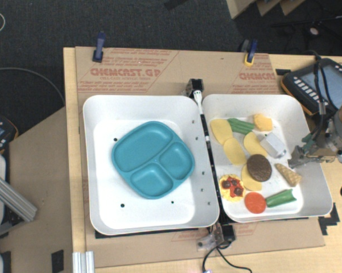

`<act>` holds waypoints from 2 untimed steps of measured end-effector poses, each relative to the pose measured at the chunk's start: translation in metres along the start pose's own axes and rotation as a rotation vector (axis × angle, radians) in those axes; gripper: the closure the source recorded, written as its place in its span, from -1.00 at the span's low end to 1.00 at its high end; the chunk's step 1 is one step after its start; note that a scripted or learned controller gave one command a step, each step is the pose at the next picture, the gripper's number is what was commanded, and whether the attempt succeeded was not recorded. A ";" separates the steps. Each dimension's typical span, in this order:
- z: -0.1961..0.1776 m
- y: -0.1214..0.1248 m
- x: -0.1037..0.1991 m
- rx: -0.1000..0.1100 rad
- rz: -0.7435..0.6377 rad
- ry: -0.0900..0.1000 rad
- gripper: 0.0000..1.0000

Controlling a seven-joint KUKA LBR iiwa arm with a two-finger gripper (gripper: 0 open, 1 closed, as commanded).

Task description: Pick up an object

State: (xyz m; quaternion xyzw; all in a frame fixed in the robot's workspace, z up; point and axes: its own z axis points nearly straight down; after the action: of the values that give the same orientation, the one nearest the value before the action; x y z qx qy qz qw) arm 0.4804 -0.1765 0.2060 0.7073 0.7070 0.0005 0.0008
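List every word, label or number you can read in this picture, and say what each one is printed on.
"CHEMCAST G P": large red print on the brown protective sheet under the bins, behind the left bin.
"CHEMCAST": the same red print, partly cut off, behind the right bin.
Smaller red lines above and below each: too blurred to read.
Handheld pendant at the right edge: nothing legible.

Single fixed overhead view, slanting down on both white bins [97, 169] together.
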 end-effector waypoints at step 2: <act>0.028 0.143 0.059 -0.004 -0.003 -0.003 1.00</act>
State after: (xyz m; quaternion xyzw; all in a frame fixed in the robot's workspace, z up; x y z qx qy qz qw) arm 0.6230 -0.1180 0.1778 0.7060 0.7082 0.0010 0.0033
